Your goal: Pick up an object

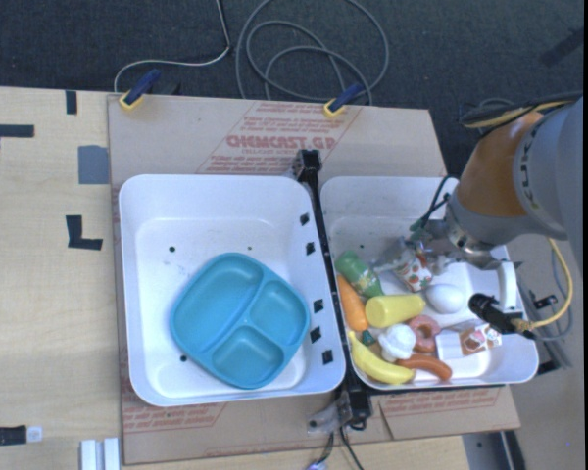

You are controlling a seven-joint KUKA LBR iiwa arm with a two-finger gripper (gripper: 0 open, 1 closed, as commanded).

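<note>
- Camera view: your gripper (418, 254) sits low in the right bin (372, 196), right of centre; whether it is apart or together, you cannot tell.
- The toy food pile (397, 326) beside it looks light, hard and slippery; take the yellow piece (394, 309) across its middle.

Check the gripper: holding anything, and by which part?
Cannot tell. The gripper is down among the toys in the right bin, near a white egg; no object visibly sits in it.

Toy foods (397, 326) lie heaped together in the right bin (372, 199).
</note>
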